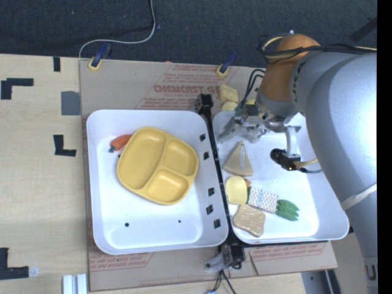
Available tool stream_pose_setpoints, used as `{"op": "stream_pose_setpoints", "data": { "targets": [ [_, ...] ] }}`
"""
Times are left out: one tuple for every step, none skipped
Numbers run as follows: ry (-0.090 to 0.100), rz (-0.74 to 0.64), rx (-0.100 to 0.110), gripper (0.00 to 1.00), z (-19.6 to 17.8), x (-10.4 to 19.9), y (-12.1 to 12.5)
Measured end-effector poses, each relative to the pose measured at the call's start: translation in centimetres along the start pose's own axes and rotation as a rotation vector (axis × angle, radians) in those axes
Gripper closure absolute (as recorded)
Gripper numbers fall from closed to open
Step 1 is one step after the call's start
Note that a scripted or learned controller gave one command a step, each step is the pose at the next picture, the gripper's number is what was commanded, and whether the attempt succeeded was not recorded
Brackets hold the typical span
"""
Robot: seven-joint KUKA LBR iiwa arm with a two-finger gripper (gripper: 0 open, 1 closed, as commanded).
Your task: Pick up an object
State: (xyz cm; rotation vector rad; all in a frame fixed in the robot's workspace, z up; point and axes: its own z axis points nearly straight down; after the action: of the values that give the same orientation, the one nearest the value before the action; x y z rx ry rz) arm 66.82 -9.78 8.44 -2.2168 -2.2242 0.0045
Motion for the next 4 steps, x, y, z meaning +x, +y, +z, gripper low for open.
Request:
{"op": "stream_pose_setpoints", "data": {
  "targets": [
    [0.000,0.003,-0.002,0.00,-0.1,-0.1,-5.2],
    [0.001,0.002,-0.003,0.00,0.0,0.4,-3.7],
    [0.002,0.002,-0.003,0.00,0.0,0.4,-2.2],
    [0.001,0.001,-0.003,0.00,0.0,-0.2,0.1]
  ]
}}
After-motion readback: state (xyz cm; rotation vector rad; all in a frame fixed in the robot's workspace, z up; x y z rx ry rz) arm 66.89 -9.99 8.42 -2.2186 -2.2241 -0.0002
